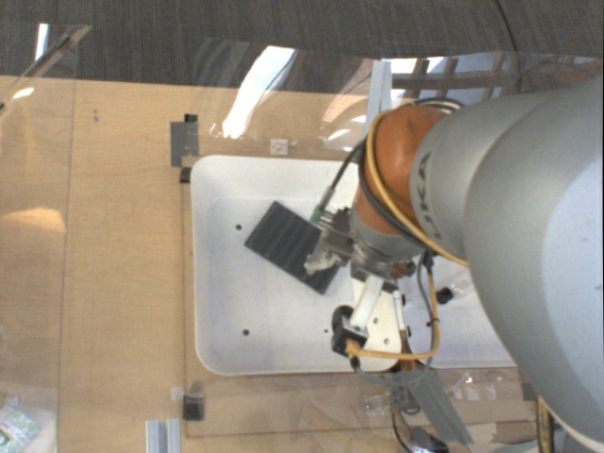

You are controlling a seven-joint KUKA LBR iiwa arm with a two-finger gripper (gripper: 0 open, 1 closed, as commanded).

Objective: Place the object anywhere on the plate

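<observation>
One dark grey square slab with a ribbed face (289, 243) sits tilted like a diamond in the white shallow plastic bin (226, 338), and that slab looks to be the plate for this task. As for the object itself, I cannot pick it out anywhere; if it is there, it is tucked under the wrist hardware.

At the slab's three o'clock corner, the gripper (326, 258) hangs right over the edge, a pale bit of it overlapping the dark surface. Whether it is open, closed or carrying anything, I cannot tell; the bulk above hides that.

Moving outward, the grey arm with its orange band (396, 163) fills the three o'clock side of the view, cables looping down toward five o'clock. The bin rests on a light wooden bench (104, 253), with a small black clamp (184, 140) at the bin's eleven o'clock corner and another (192, 404) at seven o'clock.

Now the risks. The gripper sits at the very rim of the slab, so anything let go here could tip off the edge onto the bin floor. A low pass could also nudge the slab itself, since nothing appears to pin it. And with the load unseen, the arm may be carrying nothing at all.
</observation>
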